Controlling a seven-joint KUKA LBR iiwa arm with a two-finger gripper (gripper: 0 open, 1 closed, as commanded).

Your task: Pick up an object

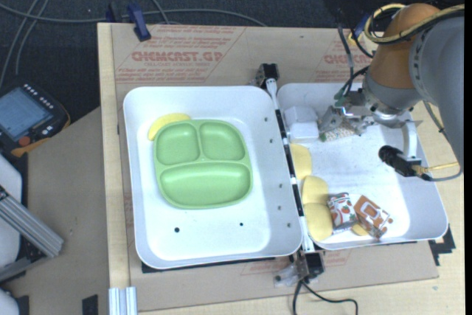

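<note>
My gripper (341, 122) is low in the back left part of the right bin (420, 192), reaching in from the right under the grey arm with its orange band (402, 48). Right beneath it lies a small speckled object (338, 134), partly hidden by the gripper. A white block (301, 127) sits just to its left. Several pale yellow pieces (313, 192) line the right bin's left wall. Two red, brown and white snack packets (358, 213) lie at the bin's front.
The left bin (140, 158) holds a green divided plate (203, 162) with a yellow piece (167, 123) at its back left corner. A black part (394, 158) with a cable hangs from the arm over the right bin's middle.
</note>
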